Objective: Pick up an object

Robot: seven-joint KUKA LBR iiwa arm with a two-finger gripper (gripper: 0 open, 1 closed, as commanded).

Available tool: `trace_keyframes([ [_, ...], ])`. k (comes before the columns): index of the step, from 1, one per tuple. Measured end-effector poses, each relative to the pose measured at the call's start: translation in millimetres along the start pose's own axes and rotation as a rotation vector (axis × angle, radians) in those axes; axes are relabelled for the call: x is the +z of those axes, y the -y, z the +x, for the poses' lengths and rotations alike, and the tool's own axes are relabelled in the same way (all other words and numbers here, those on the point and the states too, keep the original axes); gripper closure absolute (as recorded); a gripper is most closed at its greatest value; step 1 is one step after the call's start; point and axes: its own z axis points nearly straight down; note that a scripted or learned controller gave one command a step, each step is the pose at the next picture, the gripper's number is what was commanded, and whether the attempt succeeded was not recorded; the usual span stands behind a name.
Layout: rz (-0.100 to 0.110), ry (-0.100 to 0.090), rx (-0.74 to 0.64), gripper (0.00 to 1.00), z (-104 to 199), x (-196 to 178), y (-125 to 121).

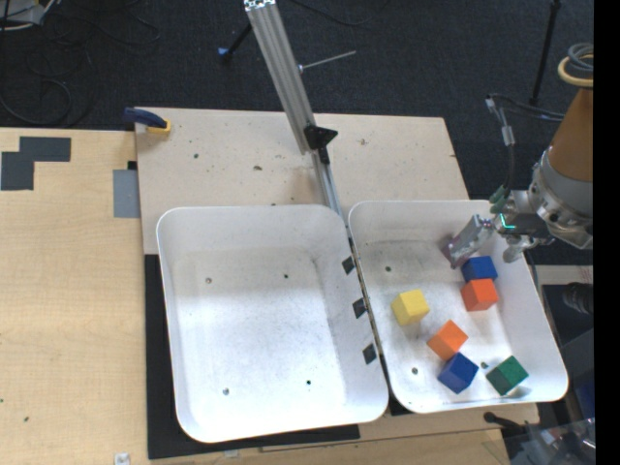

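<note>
I am watching the gripper [466,247] hanging over the upper part of the right bin [547,327], with the arm reaching in from the right. The nearest obj to it is the upper blue cube [480,268], which is lying just below and slightly right of the fingertips in the camera view, very close, maybe nearly touching, but I cannot tell for sure. Directly under that cube, and touching it, the red-orange cube [480,294] is sitting. A cube has no long axis, so approx any approach angle is working, but the neighbour pressed on its lower side is leaving the left and right faces as the freer pair, I am thinking. Other objs are lying farther away: the yellow cube [411,306] towards the middle wall, the orange cube [448,339], a second blue cube [457,372] and the green cube [507,375] near the lower edge. About the jaws: they are looking like one grey lump, w/ no gap visible, so I cannot tell if they are released or clenched. Nothing is showing between them.
</note>
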Motion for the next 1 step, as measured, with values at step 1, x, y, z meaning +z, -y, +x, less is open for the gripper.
trace_keyframes([
  [1,-0.005,0.001,0.002,0.00,-1.2,-2.4,-0.4],
])
